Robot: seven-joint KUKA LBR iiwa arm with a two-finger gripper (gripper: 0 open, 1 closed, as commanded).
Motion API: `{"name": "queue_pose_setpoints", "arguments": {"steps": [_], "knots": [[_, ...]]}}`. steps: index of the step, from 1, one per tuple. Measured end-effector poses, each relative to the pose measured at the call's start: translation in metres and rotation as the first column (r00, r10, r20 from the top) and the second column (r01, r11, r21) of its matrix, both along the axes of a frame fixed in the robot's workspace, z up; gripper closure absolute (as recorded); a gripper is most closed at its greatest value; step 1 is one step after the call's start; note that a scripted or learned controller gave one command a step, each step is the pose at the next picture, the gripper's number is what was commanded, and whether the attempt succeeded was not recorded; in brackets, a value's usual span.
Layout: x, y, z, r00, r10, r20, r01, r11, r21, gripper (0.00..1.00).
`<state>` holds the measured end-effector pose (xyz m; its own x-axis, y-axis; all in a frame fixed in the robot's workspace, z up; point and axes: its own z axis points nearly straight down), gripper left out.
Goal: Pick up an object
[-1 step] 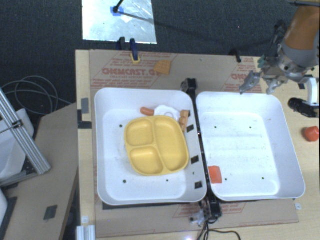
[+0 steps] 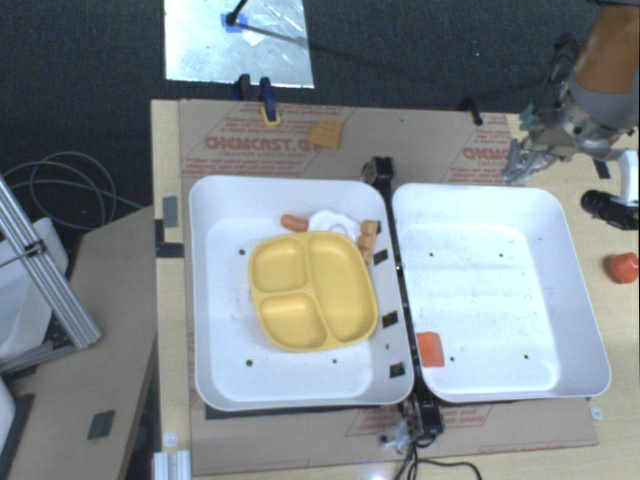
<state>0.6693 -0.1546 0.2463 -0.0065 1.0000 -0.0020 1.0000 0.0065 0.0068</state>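
The left bin (image 2: 215, 268) holds a yellow divided plate (image 2: 310, 293), with a small orange sausage-shaped piece (image 2: 295, 223), a white object (image 2: 335, 225) and a tan piece (image 2: 368, 236) just behind it. In the right bin (image 2: 560, 268) a red-orange block (image 2: 429, 348) lies at the near left corner. My gripper (image 2: 522, 164) hangs at the upper right, over the bench just beyond the right bin's far rim and away from every object. Nothing is visible in it.
Both bins rest on a cardboard sheet (image 2: 440, 138). A tan scrap (image 2: 325, 135) lies on it behind the left bin. A small orange object (image 2: 622, 266) sits on the bench right of the right bin. Black clips (image 2: 380, 168) join the bins at the middle.
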Motion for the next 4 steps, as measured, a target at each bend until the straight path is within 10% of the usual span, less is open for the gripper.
{"name": "queue_pose_setpoints", "arguments": {"steps": [1, 2, 3, 4], "knots": [[-0.039, 0.104, 0.015, 1.0, 0.006, -0.006, -0.006, 1.0, 0.005, 1.0], [-0.038, 0.021, -0.058, 1.0, -0.009, -0.007, 0.009, 1.0, 0.001, 1.0], [-0.037, 0.024, -0.055, 1.0, -0.004, -0.005, 0.004, 1.0, 0.001, 0.0], [-0.165, 0.031, -0.124, 1.0, -0.01, -0.022, 0.01, 1.0, 0.006, 0.0]]}}
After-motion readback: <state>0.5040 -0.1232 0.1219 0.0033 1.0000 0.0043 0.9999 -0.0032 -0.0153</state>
